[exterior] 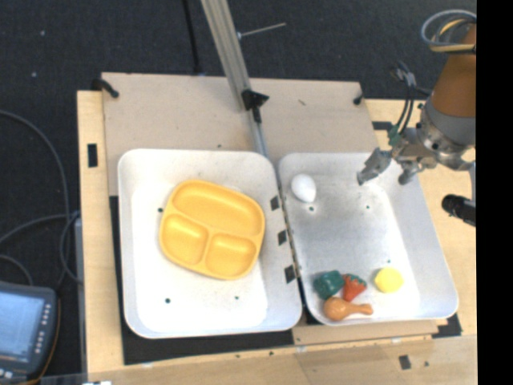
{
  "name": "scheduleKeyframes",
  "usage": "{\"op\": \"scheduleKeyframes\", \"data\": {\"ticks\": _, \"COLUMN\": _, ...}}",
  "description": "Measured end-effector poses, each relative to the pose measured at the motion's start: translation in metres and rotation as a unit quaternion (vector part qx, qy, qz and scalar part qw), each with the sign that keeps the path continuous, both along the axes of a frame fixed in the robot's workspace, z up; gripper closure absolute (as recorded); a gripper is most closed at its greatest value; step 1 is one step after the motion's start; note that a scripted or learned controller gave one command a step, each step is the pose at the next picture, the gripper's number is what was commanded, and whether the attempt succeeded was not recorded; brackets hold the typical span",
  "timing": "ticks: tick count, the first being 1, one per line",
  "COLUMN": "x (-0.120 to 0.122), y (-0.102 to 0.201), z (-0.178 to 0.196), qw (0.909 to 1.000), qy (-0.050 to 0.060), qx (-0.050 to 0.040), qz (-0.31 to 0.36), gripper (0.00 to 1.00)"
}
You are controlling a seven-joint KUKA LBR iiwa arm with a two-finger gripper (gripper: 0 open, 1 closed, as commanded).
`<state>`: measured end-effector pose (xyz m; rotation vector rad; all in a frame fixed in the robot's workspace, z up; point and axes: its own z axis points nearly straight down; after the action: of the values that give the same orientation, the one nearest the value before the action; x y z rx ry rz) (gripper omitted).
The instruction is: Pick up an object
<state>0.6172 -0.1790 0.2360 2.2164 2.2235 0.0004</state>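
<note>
The right bin (417,239) holds a white egg-shaped object (303,188) near its far left corner. Along its near edge lie a green toy (327,283), a red-orange toy (353,285), an orange pear-shaped toy (346,309) and a yellow ball (389,280). My gripper (390,170) hangs over the far right part of this bin, its two fingers spread open with nothing between them. It stands well away from every object.
The left bin (140,295) holds a yellow divided plate (212,229). A slanted metal pole (228,46) rises behind the bins. Cables run along the floor at the left, and a screen (24,327) sits at the lower left.
</note>
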Motion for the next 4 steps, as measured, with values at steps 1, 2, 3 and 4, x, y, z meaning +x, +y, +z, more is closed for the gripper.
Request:
{"op": "scheduleKeyframes", "data": {"ticks": 1, "x": 0.0, "y": 0.0, "z": 0.0, "qw": 1.0, "qy": 0.0, "qx": -0.0003, "qz": 0.0, "gripper": 0.0}}
{"op": "scheduleKeyframes", "data": {"ticks": 2, "x": 0.002, "y": 0.001, "z": -0.063, "qw": 1.0, "qy": 0.003, "qx": 0.0001, "qz": -0.001, "gripper": 0.0}}
{"op": "scheduleKeyframes", "data": {"ticks": 3, "x": 0.001, "y": -0.003, "z": -0.105, "qw": 1.0, "qy": 0.002, "qx": -0.0004, "qz": -0.002, "gripper": 0.0}}
{"op": "scheduleKeyframes", "data": {"ticks": 4, "x": 0.0, "y": -0.004, "z": -0.137, "qw": 1.0, "qy": 0.002, "qx": -0.0006, "qz": -0.003, "gripper": 0.0}}
